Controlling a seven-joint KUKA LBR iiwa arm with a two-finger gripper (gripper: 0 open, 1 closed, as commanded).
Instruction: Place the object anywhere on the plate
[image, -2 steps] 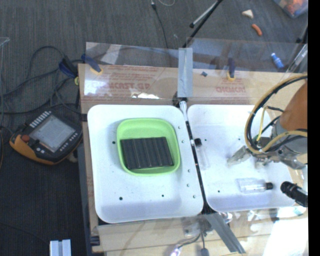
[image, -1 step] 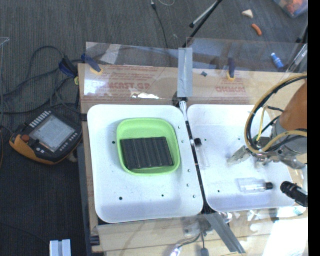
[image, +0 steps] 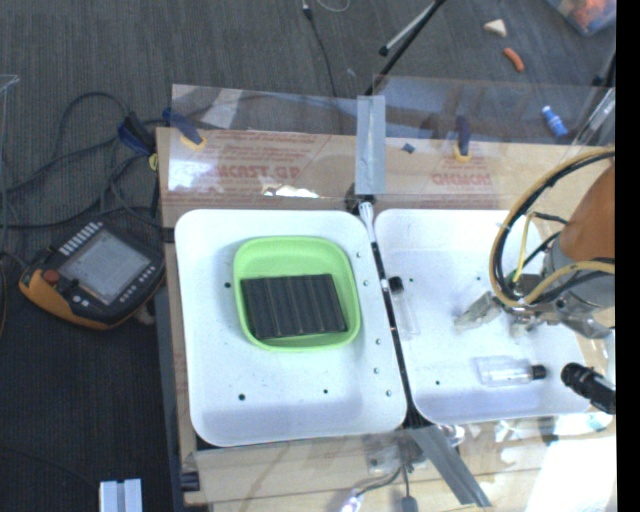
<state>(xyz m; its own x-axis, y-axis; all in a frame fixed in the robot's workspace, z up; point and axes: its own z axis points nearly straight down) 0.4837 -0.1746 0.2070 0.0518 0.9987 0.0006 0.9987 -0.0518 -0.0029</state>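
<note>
You have the whole carry still ahead. The clear tube with a black cap (image: 508, 372) lies flat in the right bin (image: 440, 250), toward five o'clock of that bin, not on the green plate (image: 295, 255). That plate sits in the left bin (image: 200, 300) and carries a dark ribbed insert (image: 293, 306). The gripper (image: 480, 310) hovers just at eleven o'clock of the tube; its fingers look spread and grip nothing. Count one tube, one plate, two bins.

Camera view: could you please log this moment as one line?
gripper over right bin | vial on bin floor, ungrasped | plate in left bin
</note>
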